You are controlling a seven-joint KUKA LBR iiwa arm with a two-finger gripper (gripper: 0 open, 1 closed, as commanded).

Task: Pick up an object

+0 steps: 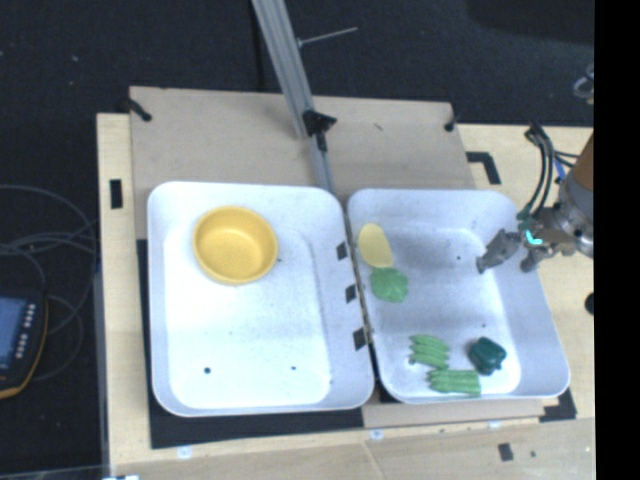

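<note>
The right bin (455, 208) holds a pale yellow piece (375, 245) near its left wall, with a light green lump (390, 286) just below it. Near the front lie two green bumpy pods (428, 349) (455, 381) and a dark teal piece (488, 354). My gripper (512, 252) hangs over the bin's right edge, fingers spread open with nothing between them. It is well to the right of the yellow and green pieces and above the teal one.
The left bin (240, 368) holds a yellow bowl (236, 245) at its back left. A grey metal pole (285, 53) slants down to the gap between the bins. A handheld pendant (18, 343) lies off the bench at the far left.
</note>
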